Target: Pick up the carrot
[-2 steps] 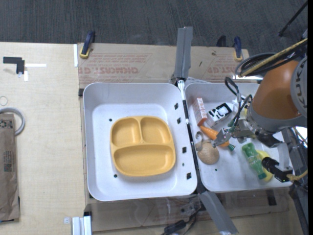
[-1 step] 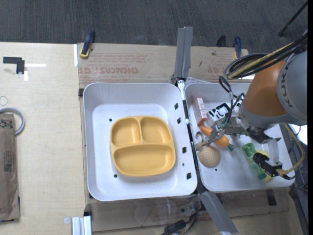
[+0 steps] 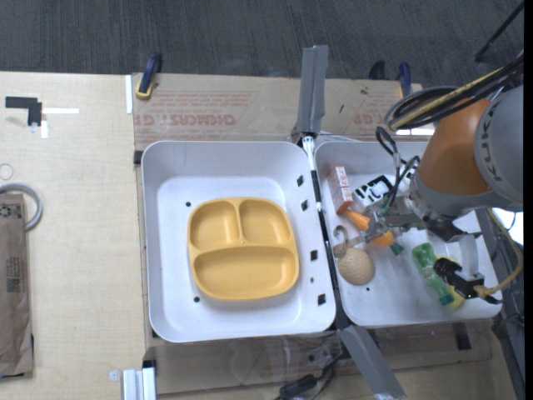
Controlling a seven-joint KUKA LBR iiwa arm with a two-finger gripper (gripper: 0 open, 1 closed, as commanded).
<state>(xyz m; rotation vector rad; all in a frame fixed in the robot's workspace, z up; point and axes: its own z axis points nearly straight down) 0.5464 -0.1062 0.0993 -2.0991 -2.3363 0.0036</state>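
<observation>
We see the carrot [image 3: 358, 220] in the right bin [image 3: 391, 311], in its left half and about midway between the far and near walls. It lies at a slant, one orange end pointing far-left and the other showing again near-right of the gripper [image 3: 376, 228]. The gripper sits low over the carrot's middle and hides that part. We cannot tell whether the gripper is open or closed, nor whether it grips the carrot.

The arm [image 3: 454, 152] reaches in from the right, its orange band above the right bin's far-right part.

Just near of the carrot rests a tan round thing [image 3: 356, 267], close to the bin's left wall. A small grey hook [image 3: 340, 238] lies between that and the carrot's far end. A red and white box [image 3: 340, 186] lies far of the carrot, along the left wall. A green thing [image 3: 426, 258] lies to the right of the gripper.

The left bin [image 3: 154, 248] holds a yellow divided plate [image 3: 243, 248] at its centre, well apart from the carrot.
</observation>
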